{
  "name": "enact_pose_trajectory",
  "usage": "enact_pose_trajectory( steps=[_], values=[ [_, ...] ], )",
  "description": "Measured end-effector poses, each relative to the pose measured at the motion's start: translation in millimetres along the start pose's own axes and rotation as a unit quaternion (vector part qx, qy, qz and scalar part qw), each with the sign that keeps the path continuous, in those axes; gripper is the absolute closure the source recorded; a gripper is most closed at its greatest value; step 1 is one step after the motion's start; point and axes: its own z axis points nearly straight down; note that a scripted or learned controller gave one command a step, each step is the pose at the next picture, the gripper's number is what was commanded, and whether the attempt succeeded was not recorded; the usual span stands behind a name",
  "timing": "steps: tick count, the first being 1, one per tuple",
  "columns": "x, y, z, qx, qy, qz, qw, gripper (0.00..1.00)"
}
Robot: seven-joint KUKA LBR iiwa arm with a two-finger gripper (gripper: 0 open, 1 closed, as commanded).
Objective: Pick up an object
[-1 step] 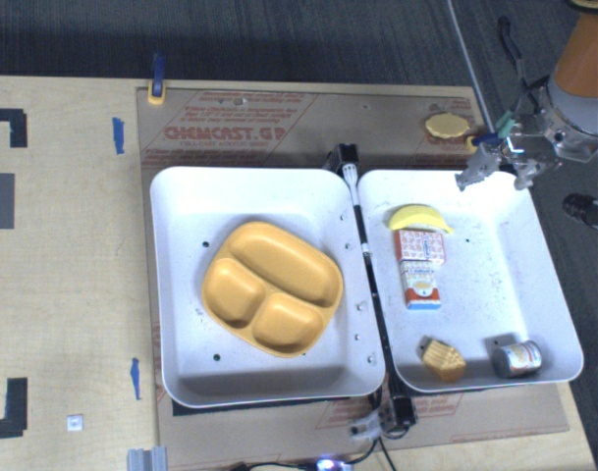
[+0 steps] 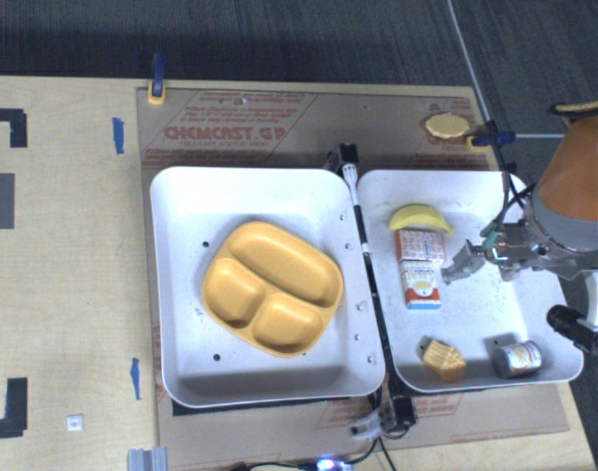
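The right bin (image 2: 475,186) holds a yellow banana (image 2: 419,219) at its far left. Just below the banana lies a red and white box (image 2: 420,269). A tan waffle-like piece (image 2: 442,358) and a small can (image 2: 516,357) on its side rest near the bin's front edge. My gripper (image 2: 462,262) hangs over the middle of the right bin, just right of the box, with nothing seen in it. The arm's orange band (image 2: 576,170) is at the right edge.
The left bin (image 2: 171,263) holds a large yellow three-compartment tray (image 2: 270,287). A tan disc (image 2: 447,126) lies on the cardboard behind the right bin. A black divider (image 2: 362,253) runs between the bins, and cables hang near the arm.
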Motion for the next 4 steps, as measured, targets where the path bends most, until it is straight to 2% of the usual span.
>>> enact_pose_trajectory(
  steps=[1, 2, 3, 4],
  values=[
    [-47.4, -34.4, 102.7, -0.001, -0.001, 0.0, 1.0, 0.0],
    [-47.8, -32.6, 91.8, -0.004, -0.002, 0.001, 1.0, 1.0],
    [-47.8, -32.7, 91.9, -0.004, -0.002, 0.001, 1.0, 0.0],
    [21.4, -33.1, 102.3, -0.002, 0.0, -0.001, 1.0, 0.0]
  ],
)
